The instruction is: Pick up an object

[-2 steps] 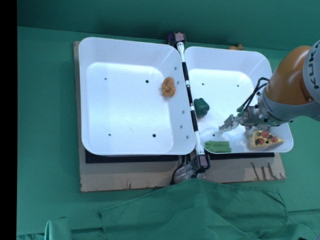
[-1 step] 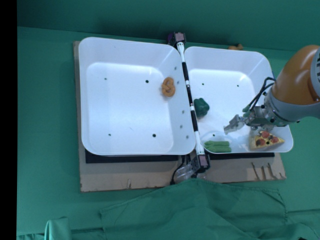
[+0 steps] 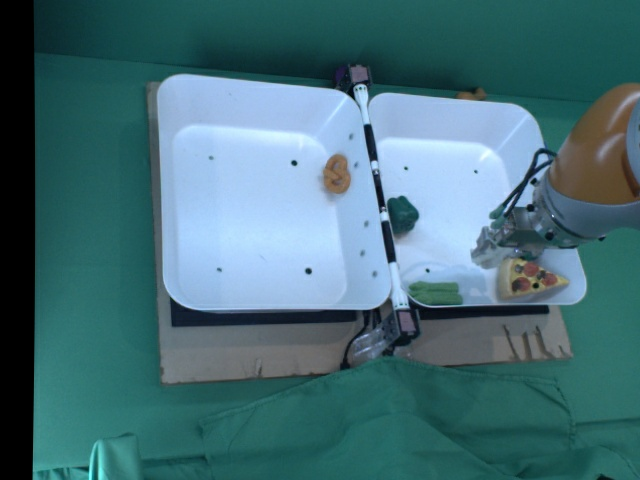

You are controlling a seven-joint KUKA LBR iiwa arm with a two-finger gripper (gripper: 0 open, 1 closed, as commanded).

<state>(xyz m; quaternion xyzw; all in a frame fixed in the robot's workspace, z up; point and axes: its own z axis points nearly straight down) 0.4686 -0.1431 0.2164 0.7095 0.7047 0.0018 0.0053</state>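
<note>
- Jaws (image 3: 490, 251) hang low inside the right bin (image 3: 455, 128), near its right wall, just above and left of the pizza slice (image 3: 528, 280); cannot tell whether spread or pressed together, and nothing is seen pinched.
- Pizza slice lies in the right bin's near right corner, apart from the jaws.
- Green bean pods (image 3: 436, 292) rest left of the pizza slice, against the bin's near wall.
- Dark green pepper (image 3: 402, 214) sits farther left of the pizza slice, close to the divider between the bins.
- Orange pretzel (image 3: 337, 174) lies in the left bin (image 3: 200, 118), well apart from the pizza slice, toward that bin's right wall.
- Both bins sit on cardboard (image 3: 250, 363) over the green desk (image 3: 90, 218).
</note>
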